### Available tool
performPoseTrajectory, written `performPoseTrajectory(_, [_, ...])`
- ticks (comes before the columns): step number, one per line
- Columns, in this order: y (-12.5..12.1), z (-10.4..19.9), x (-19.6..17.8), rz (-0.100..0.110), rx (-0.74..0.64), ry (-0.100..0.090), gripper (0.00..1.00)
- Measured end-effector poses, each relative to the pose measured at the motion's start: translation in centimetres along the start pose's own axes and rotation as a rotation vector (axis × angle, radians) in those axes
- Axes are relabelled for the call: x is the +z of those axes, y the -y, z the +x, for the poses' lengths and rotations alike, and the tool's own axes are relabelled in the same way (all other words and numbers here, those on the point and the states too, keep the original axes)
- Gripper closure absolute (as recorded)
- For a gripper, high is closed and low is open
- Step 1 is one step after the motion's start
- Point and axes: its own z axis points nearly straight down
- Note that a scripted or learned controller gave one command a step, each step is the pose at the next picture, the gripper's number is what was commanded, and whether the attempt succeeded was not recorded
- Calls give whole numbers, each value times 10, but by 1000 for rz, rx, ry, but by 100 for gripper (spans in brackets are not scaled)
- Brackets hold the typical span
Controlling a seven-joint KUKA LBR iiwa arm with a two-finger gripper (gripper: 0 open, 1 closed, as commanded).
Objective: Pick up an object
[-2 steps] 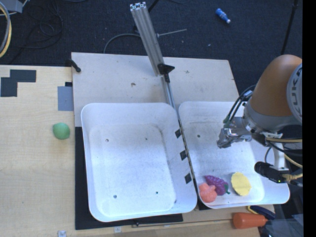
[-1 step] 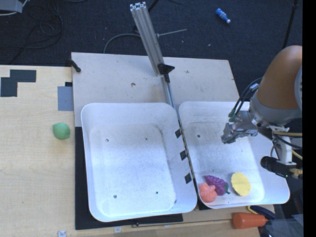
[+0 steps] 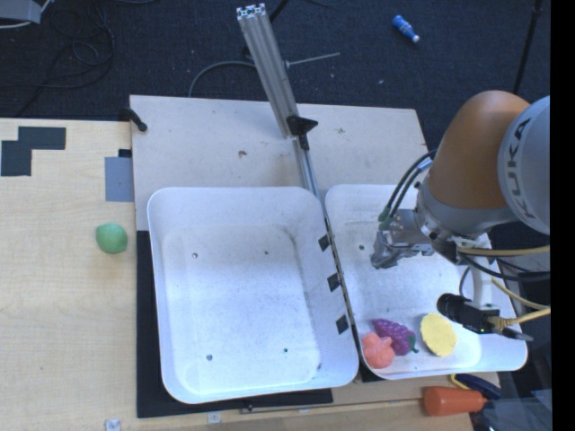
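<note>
Here the end effector (image 3: 388, 251) hangs low over the bare floor of the right bin (image 3: 359, 206), and whether it is apart or together cannot be told. Nearest, below it toward the bin's near edge, lie a purple toy (image 3: 395, 332), an orange toy (image 3: 378, 351) touching it, and a yellow round piece (image 3: 438, 335) just beside. Left of it sits the left bin (image 3: 171, 206). Far left, a green ball (image 3: 111, 238) rests on the desk (image 3: 54, 312).

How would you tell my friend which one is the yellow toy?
Look in the right-hand white bin, down at its near edge, where three small toys sit together. The yellow toy is the rightmost, beside the purple toy and the orange toy. It alone is flat, round and pale yellow.
</note>
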Motion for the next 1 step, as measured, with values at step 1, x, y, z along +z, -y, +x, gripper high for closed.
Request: performPoseTrajectory(1, [-3,54,6,0,0,0,100])
